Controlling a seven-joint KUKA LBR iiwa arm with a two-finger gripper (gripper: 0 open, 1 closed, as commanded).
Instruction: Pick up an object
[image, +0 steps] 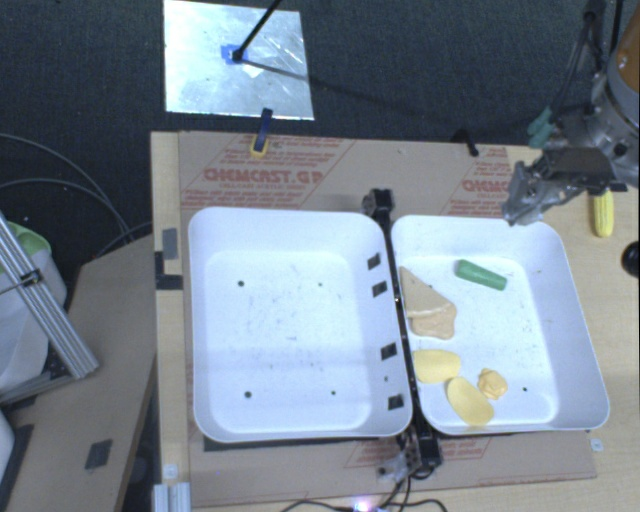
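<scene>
The right bin (560, 330) holds a green cylinder (480, 274) near its back, a tan wedge-shaped piece (428, 305) by the left wall, a pale yellow lump (436, 365), a flat yellow oval (468, 400) and a small orange-yellow knob (491, 382) toward the front. My gripper (522, 207) hangs above the bin's back right corner, to the right of and behind the green cylinder. Nothing shows between its fingers.
The left bin (285, 320) sits beside the right one, with black clips (385, 290) along the shared wall. A yellow object (601, 213) lies on the bench right of the gripper. A metal sheet (238, 58) lies on the floor beyond the bench.
</scene>
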